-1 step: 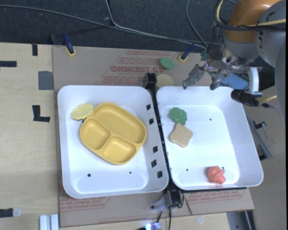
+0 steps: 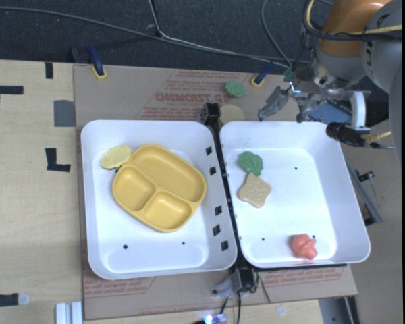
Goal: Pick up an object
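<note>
Nearest the camera, the front edge of a brown cardboard sheet (image 2: 155,283) shows red printed lettering below the left bin, too small to read. On that sheet sit two shallow white plastic bins with smooth, rounded rims, side by side and joined by black clips along their shared edge.

In the right bin (image 2: 344,181), a small red-orange lumpy piece (image 2: 304,246) lies near the front right corner. Further back, toward the bin's left side, a tan piece with a bumpy outline like a cracker (image 2: 254,192) lies flat, and a green leafy piece (image 2: 250,161) touches its far edge.

In the left bin (image 2: 94,201), a yellow plastic tray with three compartments (image 2: 159,187) lies at a slant in the middle. A pale yellow ruffled piece (image 2: 115,156) touches its far left corner.

Beyond the bins, the cardboard carries more red printing that reads partly like "CHEMCRAFT", though it is not sharp. Another green leafy piece (image 2: 235,88) lies on it behind the bins, beside a pale round disc (image 2: 232,111).

The gripper (image 2: 293,108) hangs above the far edge of the right bin, apart from every piece in it. Its jaws are spread apart, with nothing between them. The grey arm with its orange band (image 2: 358,9) rises behind. The light wooden table (image 2: 27,201) bears black tape marks.
</note>
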`<state>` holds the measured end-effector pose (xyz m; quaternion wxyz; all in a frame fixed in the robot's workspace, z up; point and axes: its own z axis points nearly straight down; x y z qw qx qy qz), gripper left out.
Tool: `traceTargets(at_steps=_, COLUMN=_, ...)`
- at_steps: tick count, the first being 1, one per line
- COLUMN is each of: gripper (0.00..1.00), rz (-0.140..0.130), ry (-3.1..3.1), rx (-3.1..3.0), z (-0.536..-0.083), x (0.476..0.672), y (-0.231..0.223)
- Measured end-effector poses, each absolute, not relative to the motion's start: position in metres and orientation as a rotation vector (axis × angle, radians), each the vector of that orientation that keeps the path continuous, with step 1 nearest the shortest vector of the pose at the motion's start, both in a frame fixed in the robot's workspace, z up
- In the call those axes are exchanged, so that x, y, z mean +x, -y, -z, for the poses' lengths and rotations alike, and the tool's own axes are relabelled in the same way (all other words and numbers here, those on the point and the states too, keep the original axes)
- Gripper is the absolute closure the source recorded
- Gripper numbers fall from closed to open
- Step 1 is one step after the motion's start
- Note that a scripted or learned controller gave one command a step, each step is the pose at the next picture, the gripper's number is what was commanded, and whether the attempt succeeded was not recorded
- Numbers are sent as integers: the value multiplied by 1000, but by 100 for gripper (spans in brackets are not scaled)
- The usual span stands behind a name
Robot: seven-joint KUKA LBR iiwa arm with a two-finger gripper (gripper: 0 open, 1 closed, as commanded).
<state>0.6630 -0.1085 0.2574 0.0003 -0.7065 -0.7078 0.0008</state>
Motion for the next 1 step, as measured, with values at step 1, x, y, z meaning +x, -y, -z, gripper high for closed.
traceTargets(at_steps=1, gripper=0, rz=-9, ry=2221, rx=-2216, z=-196, x=665, y=101)
